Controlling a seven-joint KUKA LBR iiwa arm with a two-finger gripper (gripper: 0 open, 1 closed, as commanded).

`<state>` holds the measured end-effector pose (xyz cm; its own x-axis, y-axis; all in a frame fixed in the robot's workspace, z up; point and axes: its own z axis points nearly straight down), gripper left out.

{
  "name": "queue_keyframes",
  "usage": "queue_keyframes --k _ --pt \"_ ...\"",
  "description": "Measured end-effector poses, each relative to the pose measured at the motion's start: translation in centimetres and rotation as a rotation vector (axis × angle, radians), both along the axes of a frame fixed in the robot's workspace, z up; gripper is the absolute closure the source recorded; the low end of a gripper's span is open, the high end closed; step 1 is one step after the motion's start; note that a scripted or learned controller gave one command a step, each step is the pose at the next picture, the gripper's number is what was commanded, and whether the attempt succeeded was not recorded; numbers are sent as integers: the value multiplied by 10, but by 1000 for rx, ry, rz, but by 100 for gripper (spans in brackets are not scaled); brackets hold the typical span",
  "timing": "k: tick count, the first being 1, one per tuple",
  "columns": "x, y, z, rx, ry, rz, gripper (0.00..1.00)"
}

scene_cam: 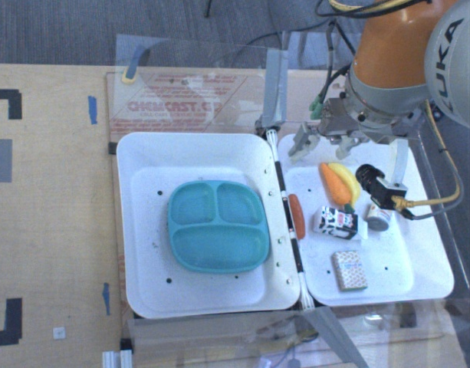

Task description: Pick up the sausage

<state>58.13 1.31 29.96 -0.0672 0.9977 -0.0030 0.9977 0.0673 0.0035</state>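
We are looking down on the grey two-finger gripper [327, 138], which is hanging over the upper left corner of the right-hand shallow white plastic bin [426, 278]; its two pale fingers [302, 141] are standing apart, released, and nothing is sitting between them. We are judging that the arm is in the approach step, with the grasp not yet made. The thing we are after, a slim reddish-orange sausage [297, 215], is lying lengthwise along the left wall of that same bin, just beside the divider, below and slightly left of the gripper and apart from it. The next move, as we are reading it, calls for travelling toward the near side of the bin, lining the fingers across the sausage's narrow width and descending close to the wall without striking it. Near the gripper an orange carrot-shaped toy with a yellow banana-like piece [339, 182] is resting, then a small black-and-white carton [337, 221], whose printing is too small for us to read, and a tan speckled rectangular block [349, 270]. In the left-hand shallow white bin [139, 171] a teal plastic divided plate [218, 225] is lying. Behind the bins a clear plastic sheet [188, 98] is carrying faint red lettering that we cannot make out with certainty. On the grey arm housing [453, 44] we are reading part of "KUKA".
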Motion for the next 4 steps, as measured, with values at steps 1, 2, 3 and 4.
queue_keyframes --k 1,2,3,4 --pt "-47 -56 -96 3 4 -16 0" --pt "-46 -12 -115 3 6 27 0" --pt "-43 -60 -115 2 3 -18 0" --pt "-43 -27 -115 3 4 9 0"
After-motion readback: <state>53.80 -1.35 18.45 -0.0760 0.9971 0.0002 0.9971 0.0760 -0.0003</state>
